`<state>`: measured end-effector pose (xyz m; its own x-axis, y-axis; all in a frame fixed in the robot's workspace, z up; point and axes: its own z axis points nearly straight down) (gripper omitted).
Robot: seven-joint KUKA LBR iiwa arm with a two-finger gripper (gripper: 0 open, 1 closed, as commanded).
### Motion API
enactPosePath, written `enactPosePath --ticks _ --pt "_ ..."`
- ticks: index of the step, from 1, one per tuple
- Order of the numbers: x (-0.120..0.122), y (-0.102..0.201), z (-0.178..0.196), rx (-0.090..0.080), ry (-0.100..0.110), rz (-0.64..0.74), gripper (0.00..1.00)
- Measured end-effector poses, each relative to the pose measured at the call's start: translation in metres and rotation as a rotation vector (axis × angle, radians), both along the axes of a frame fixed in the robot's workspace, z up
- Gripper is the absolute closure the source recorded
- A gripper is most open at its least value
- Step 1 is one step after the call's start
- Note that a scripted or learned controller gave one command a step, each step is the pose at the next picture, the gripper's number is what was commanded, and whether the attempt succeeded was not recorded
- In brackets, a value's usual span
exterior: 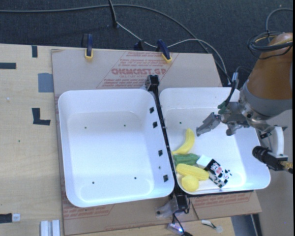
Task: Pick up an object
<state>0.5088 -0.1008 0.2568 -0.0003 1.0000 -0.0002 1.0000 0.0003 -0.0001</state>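
My gripper point(216, 130) hangs over the right bin point(206, 96), above and to the right of the objects, and stands open with nothing between its fingers. A yellow banana point(188, 140) lies just left of and below it. Near the bin's front left lie a green piece point(186, 159), a yellow corn cob point(191, 171) and a round yellow fruit point(189, 183). A small white, black and red item point(217, 171) rests to their right.
The left bin point(108, 100) sits beside the right one, with a black divider clip strip point(160, 136) between them. Both bins rest on a cardboard sheet point(128, 70) held by clamps. Cables run across the dark floor behind.
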Motion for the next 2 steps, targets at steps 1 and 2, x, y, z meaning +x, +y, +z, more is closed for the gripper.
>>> enactPosePath --ticks 1,2 --pt "0.018 -0.026 -0.034 0.0 0.004 -0.002 0.0" --pt "0.006 -0.025 -0.039 0.0 0.001 0.0 0.0"
